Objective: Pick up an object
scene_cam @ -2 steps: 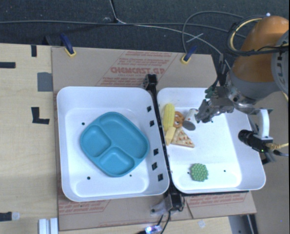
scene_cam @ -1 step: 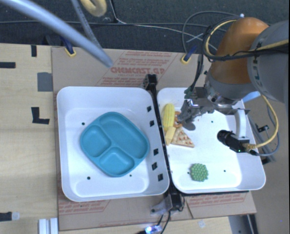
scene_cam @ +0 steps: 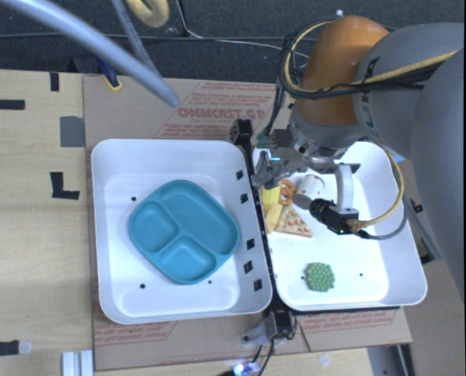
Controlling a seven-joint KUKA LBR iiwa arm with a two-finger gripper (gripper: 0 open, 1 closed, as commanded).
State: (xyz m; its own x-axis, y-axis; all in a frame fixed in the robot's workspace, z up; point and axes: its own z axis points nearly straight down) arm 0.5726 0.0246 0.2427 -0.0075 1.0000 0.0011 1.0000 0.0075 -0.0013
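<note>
The arm reaches in from the right, and its orange-banded wrist (scene_cam: pixel 338 69) hangs over the back of the right bin (scene_cam: pixel 405 284). The gripper (scene_cam: pixel 290 183) is low over a cluster of toy food at that bin's left side. The cluster holds a yellow piece (scene_cam: pixel 271 207), a tan triangular slice (scene_cam: pixel 294 224) and a small orange-and-white piece (scene_cam: pixel 287 188). The gripper body hides part of the cluster. A green bumpy ball (scene_cam: pixel 319 276) lies apart, near the bin's front.
The left bin (scene_cam: pixel 111 210) holds a blue divided plate (scene_cam: pixel 184 230). A black divider with clips (scene_cam: pixel 251 210) runs between the bins. A black cable connector (scene_cam: pixel 333 214) hangs beside the slice. A grey pole (scene_cam: pixel 84 34) crosses the top left.
</note>
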